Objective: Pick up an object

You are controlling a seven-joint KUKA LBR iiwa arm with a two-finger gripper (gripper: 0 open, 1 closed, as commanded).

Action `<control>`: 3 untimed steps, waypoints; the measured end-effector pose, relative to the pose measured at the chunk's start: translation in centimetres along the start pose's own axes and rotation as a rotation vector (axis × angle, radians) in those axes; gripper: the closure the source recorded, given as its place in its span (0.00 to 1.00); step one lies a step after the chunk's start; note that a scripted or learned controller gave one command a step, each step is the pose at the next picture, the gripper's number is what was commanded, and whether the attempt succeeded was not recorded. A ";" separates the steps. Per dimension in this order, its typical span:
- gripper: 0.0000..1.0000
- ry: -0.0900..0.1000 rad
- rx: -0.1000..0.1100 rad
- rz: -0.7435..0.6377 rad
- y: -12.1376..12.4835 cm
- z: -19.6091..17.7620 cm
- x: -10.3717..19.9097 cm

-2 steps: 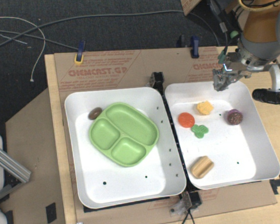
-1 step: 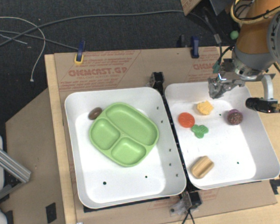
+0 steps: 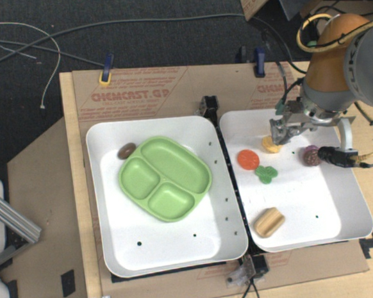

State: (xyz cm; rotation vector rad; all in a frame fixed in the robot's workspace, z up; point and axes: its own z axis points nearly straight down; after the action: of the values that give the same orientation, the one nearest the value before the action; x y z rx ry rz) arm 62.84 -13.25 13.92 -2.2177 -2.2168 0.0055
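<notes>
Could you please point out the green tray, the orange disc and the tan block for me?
Green tray (image 3: 165, 177), camera view: the ridge where its compartments meet.
Orange disc (image 3: 248, 159), camera view: middle of its top face.
Tan block (image 3: 269, 222), camera view: middle of its upper side.

Grey arm (image 3: 360, 67) with orange band (image 3: 333, 50), yellow and black cables looped above, metal gripper (image 3: 282, 133) below.
</notes>
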 end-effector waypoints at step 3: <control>1.00 -0.003 -0.015 -0.001 0.3 -2.8 -0.1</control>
State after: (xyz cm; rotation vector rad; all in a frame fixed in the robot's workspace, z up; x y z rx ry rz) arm 63.15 -13.34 16.72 -2.2258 -2.2270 -0.0073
